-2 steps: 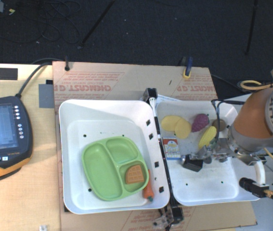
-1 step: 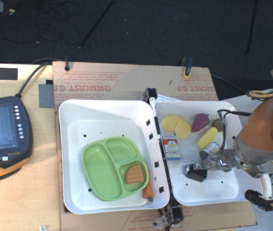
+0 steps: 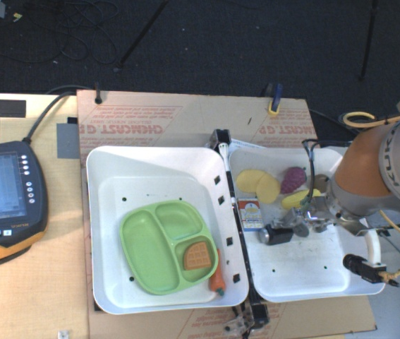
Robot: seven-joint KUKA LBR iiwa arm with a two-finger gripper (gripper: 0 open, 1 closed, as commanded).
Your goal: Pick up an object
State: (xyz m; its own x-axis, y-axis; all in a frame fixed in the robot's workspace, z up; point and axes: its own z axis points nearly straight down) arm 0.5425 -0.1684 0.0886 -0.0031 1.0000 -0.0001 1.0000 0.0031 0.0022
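Camera view looks down on the tabletop (image 3: 16,274) with two white bins side by side. Near the front edge, in the left bin (image 3: 115,182), lies a green divided plate (image 3: 154,249). A brown waffle-like piece (image 3: 198,256) sits in its small compartment at the front right. An orange carrot-like thing (image 3: 217,282) lies just beside the plate, against the front right corner of this bin.

In the right bin (image 3: 305,277), the front part of the floor is bare. Further back, the hand (image 3: 279,234) is low over the bin floor, near the left wall, and the arm (image 3: 362,171) comes in from the right side. I cannot tell if the hand is released or clenched, because the dark parts are blurred together. A small red and white box (image 3: 250,213) lies just beside the hand, close to the left wall. Behind it are two yellow round pieces (image 3: 258,183), a purple object (image 3: 293,179) and a yellow banana-like piece (image 3: 297,198), near the back edge of the bin.

A tablet-like pendant (image 3: 5,196) rests at the left edge of the tabletop.
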